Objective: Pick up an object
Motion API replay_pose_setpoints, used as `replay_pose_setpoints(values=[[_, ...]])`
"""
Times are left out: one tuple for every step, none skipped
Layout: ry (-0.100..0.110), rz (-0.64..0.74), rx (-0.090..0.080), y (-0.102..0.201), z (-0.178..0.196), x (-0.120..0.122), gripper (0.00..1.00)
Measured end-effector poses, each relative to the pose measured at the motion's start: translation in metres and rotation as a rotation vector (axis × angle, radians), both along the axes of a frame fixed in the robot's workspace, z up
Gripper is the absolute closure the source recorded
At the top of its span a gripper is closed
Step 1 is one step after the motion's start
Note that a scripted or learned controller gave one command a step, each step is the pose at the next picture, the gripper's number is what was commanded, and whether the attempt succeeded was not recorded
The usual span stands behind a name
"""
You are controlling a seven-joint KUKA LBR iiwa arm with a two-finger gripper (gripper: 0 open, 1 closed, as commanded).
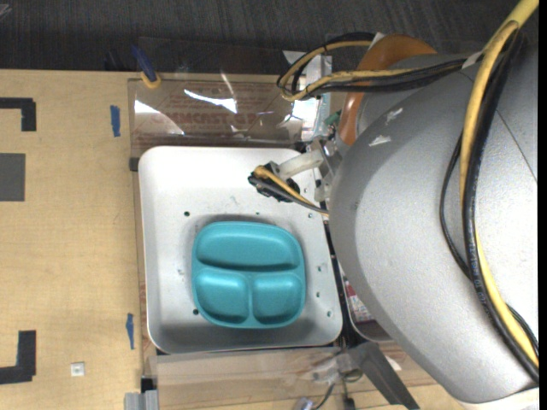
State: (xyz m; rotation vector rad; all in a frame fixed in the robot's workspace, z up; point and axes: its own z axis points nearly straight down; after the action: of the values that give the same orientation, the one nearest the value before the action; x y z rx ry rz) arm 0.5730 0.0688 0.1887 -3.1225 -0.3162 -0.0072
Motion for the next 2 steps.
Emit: replay_pose_setpoints(values=[[0.003, 0.268, -0.004, 0.012, 0.076, 0.03, 0.0], [0.005, 0.063, -0.004, -0.021, 0.06, 0.078, 0.0]])
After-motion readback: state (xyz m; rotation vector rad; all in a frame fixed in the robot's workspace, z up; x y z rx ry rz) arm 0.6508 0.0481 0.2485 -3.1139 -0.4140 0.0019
